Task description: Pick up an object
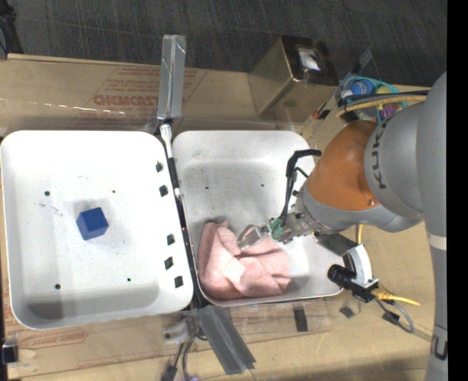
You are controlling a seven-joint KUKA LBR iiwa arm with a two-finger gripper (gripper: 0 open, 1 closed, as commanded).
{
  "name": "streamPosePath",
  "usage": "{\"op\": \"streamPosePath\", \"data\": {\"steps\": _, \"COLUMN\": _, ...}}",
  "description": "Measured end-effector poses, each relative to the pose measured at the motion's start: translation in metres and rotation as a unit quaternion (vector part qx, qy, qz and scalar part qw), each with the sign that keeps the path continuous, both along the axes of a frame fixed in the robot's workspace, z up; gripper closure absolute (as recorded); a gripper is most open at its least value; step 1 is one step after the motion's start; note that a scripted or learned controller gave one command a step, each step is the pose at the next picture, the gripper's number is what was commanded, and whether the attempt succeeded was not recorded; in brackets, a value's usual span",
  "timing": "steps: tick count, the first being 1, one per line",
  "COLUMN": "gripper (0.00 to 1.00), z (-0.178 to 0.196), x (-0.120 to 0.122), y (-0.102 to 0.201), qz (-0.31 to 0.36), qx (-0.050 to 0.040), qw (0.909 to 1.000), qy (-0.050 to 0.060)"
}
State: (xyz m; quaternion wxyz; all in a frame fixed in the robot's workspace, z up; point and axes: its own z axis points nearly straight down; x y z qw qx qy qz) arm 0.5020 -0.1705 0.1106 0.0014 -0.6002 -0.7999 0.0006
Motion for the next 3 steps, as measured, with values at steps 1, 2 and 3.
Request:
{"op": "streamPosePath", "data": {"steps": 1, "gripper": 0.00, "z": -0.019, "x": 0.000, "y": 0.018, "qz": 0.016, "qx": 0.0004, "qw": 0.9999, "qy": 0.000}}
{"op": "streamPosePath", "data": {"steps": 2, "gripper": 0.00, "z": 0.081, "x": 0.036, "y": 0.086, "qz": -0.129, "qx": -0.0003, "qw": 0.9917, "qy": -0.001}}
{"op": "streamPosePath", "data": {"steps": 3, "gripper": 0.00, "z": 0.007, "x": 0.024, "y": 0.065, "qz": -0.129, "qx": -0.0006, "qw": 0.9916, "qy": 0.002}}
